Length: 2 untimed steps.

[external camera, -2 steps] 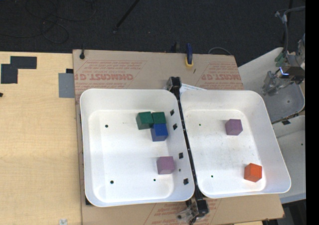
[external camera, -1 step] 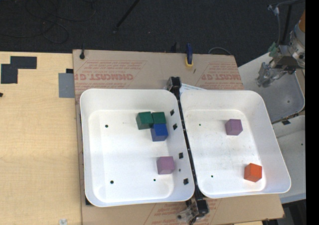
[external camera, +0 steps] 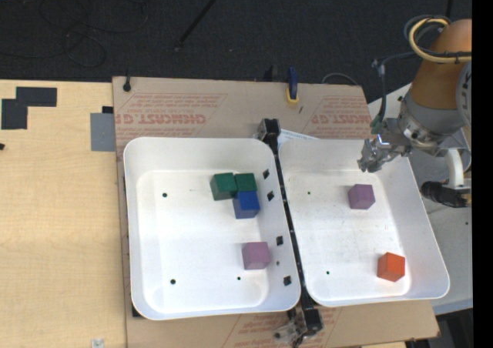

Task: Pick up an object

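1. White, shallow, side by side on a cardboard sheet (external camera: 192, 112): left bin (external camera: 142, 185) and right bin (external camera: 424, 231), meeting along a dark clipped seam at the middle
2. Grey with an orange band, reaching in from 3 o'clock: arm (external camera: 435, 85), bent down toward the right bin's 1 o'clock corner
3. Poised over the far rim of the right bin, at about 12 to 1 o'clock of that bin: gripper (external camera: 373, 158), dark and small against the white; cannot tell how far open, and nothing seen between its tips
4. Just down from the gripper, toward 6 o'clock of it and apart from it: purple block (external camera: 360, 197), lying on the right bin's floor
5. Near the right bin's 5 o'clock corner, well apart from the purple block: orange block (external camera: 391, 266)
6. Clustered in the left bin toward its 1 o'clock side: dark green block (external camera: 224, 185), touching a second green block (external camera: 245, 182), with a blue block (external camera: 246, 204) pressed against that pair at 6 o'clock
7. Alone at 5 o'clock in the left bin, near the seam: lilac block (external camera: 256, 255)
8. Pale wood to 9 o'clock of the bins: bench top (external camera: 54, 215)
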{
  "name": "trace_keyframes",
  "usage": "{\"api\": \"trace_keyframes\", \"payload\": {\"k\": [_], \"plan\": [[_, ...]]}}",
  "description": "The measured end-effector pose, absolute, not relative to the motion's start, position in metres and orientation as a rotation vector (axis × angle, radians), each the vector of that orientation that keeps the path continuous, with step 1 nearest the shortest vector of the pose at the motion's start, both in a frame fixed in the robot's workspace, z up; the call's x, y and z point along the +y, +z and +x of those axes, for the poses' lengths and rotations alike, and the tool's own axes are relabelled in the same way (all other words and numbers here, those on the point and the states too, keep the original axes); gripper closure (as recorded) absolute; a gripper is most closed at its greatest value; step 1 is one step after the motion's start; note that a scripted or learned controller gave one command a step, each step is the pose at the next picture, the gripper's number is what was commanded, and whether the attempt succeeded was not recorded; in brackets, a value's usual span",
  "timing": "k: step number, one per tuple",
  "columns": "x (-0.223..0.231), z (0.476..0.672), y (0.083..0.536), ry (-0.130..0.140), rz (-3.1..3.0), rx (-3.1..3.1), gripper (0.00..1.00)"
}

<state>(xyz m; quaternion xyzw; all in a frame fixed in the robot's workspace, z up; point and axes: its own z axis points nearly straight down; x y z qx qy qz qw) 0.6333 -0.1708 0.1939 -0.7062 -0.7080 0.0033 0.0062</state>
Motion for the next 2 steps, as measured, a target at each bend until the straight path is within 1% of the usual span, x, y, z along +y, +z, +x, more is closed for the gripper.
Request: {"api": "trace_keyframes", "payload": {"k": [1, 2], "plan": [[-0.108, 0.643, 0.138, 0.004, -2.212, -2.221, 1.0], [0.013, 0.602, 0.19, -0.002, -2.206, -2.23, 1.0]]}}
